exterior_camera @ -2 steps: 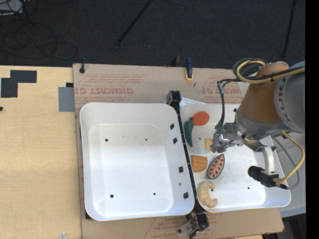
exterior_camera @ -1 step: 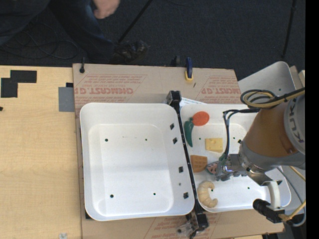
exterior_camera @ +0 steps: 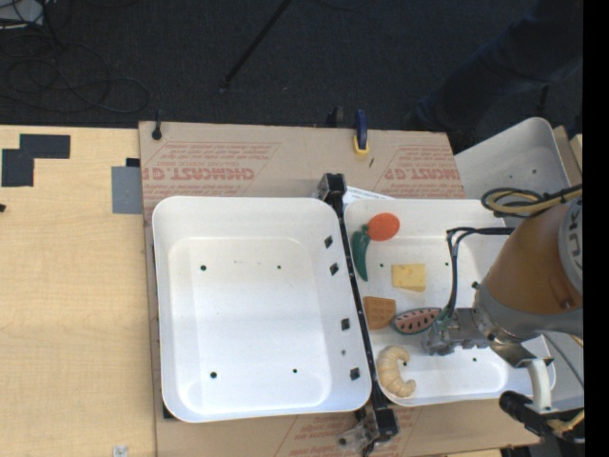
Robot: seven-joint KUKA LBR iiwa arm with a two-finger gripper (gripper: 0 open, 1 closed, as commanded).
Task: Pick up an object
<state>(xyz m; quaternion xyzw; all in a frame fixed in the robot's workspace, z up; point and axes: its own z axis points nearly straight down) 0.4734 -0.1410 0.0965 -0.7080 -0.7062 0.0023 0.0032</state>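
Note:
The right bin (exterior_camera: 457, 381) holds several toy foods: an orange-red tomato (exterior_camera: 383, 226), a green pepper (exterior_camera: 361, 249), a yellow cheese block (exterior_camera: 409, 276), a brown toast piece (exterior_camera: 380, 310), a watermelon slice (exterior_camera: 416, 320) and a pale croissant (exterior_camera: 396, 370). My gripper (exterior_camera: 443, 335) hangs low in this bin, just right of the watermelon slice and above-right of the croissant. The grey and orange arm (exterior_camera: 529, 276) comes in from the right and covers part of the bin floor.
The left bin (exterior_camera: 190, 246) lies beside the right one, with a black divider rail (exterior_camera: 347, 293) between them. Both rest on a cardboard sheet (exterior_camera: 247, 165) held by a blue-and-yellow clamp (exterior_camera: 361, 131). Cables (exterior_camera: 519, 199) loop near the arm.

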